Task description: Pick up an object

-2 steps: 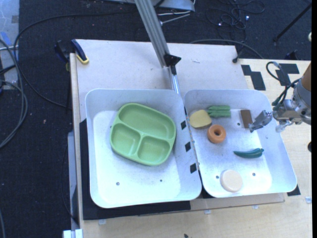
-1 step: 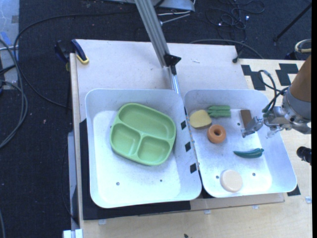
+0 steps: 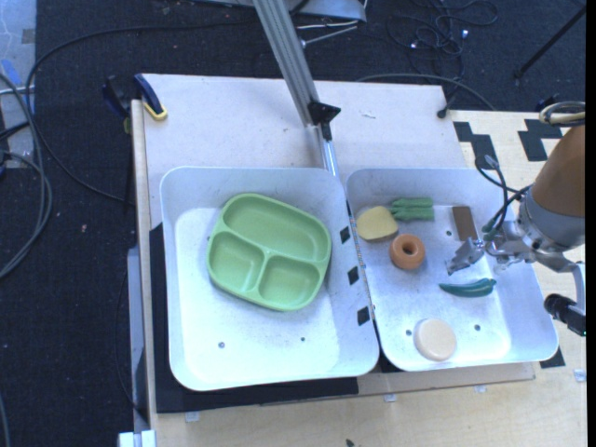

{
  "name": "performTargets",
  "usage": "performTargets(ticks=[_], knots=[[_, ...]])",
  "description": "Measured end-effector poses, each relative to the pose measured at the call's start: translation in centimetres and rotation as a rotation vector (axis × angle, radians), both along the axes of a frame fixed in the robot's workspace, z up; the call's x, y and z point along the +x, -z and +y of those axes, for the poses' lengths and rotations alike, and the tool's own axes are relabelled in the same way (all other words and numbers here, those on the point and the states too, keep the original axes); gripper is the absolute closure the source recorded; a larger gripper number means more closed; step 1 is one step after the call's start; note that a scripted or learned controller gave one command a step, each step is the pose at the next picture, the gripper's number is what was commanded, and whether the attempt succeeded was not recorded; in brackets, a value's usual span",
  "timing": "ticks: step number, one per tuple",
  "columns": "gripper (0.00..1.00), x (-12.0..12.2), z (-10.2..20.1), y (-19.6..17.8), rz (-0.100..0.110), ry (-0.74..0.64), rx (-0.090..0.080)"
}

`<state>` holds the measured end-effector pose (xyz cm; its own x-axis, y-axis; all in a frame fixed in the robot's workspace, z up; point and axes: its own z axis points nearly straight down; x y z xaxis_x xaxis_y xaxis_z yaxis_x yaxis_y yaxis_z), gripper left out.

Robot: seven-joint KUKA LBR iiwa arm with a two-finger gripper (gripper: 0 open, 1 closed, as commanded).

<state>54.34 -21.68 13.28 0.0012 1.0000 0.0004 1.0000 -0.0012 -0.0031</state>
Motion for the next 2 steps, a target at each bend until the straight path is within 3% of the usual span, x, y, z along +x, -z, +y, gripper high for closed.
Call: performTargets(ticks=[1,2], knots=[[0.00,0.1,0.0,4.1,-0.006,-0.001,-0.003],[1.00,0.3,-0.1,2.7,-0.012,0.000,-0.006]])
